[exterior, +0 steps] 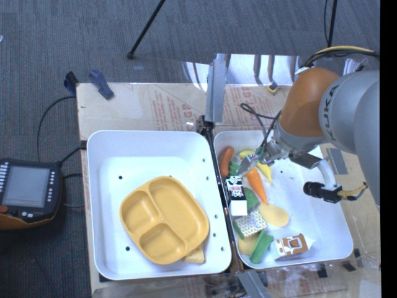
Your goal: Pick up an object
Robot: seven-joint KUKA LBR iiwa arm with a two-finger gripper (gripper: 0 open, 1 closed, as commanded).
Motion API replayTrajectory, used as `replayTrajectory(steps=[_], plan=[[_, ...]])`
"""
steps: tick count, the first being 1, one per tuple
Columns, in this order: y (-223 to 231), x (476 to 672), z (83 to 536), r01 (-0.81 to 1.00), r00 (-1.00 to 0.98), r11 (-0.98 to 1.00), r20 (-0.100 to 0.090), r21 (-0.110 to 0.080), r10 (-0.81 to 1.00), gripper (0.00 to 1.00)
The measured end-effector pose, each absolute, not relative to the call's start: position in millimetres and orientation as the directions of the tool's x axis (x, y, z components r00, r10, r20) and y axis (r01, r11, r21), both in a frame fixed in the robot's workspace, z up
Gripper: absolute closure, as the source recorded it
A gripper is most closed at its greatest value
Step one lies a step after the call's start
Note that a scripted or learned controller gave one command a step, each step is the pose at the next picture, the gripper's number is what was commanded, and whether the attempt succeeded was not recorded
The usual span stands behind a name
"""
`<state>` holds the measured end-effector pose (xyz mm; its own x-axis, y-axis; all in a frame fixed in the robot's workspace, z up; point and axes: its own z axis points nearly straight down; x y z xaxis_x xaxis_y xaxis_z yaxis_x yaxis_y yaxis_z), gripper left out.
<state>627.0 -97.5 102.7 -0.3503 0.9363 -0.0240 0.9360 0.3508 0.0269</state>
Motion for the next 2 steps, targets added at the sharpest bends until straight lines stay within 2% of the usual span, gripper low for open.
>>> replayTrajectory(steps=[2], plan=[[-98, 601.7, 102, 0.917, -0.397, 0.398, -0.027, 0.026, 0.917, 0.00]])
